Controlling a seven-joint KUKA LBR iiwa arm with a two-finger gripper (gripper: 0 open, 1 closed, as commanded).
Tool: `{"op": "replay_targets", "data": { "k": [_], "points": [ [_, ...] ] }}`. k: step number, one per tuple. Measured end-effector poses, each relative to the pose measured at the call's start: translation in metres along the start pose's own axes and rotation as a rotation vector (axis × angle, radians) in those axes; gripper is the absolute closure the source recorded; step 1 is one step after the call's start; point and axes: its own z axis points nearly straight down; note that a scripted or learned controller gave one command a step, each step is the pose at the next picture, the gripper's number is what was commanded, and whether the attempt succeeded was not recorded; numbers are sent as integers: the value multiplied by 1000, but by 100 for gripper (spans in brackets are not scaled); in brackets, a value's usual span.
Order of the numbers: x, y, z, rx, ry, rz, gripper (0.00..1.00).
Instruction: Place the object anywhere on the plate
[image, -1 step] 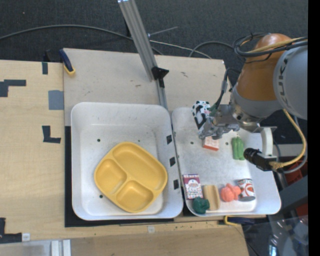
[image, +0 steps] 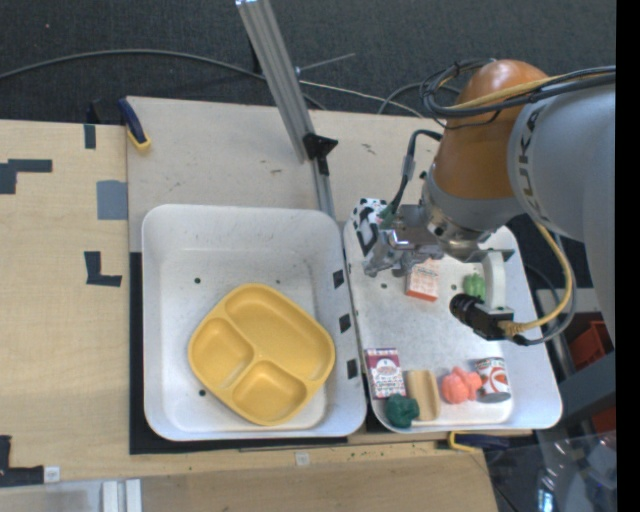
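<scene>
In the right bin (image: 540, 400), the gripper (image: 385, 255) is hanging; its opening I cannot tell. The yellow plate (image: 262, 352) is lying at about eight o'clock from it.

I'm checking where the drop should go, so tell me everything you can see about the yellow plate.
The yellow plate is a rounded-corner tray, plastic by its look, moulded into three compartments: one long one on the view's left, two smaller ones on the right. It lies flat and turned at an angle in the left white bin, toward the bin's near side. Nothing rests in any of its compartments, and it touches nothing but the bin floor.
</scene>
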Motion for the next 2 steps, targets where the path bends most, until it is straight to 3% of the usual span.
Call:
{"op": "replay_targets", "data": {
  "k": [2],
  "points": [
    [115,-6,12,3,-1,0,100]
  ]
}}
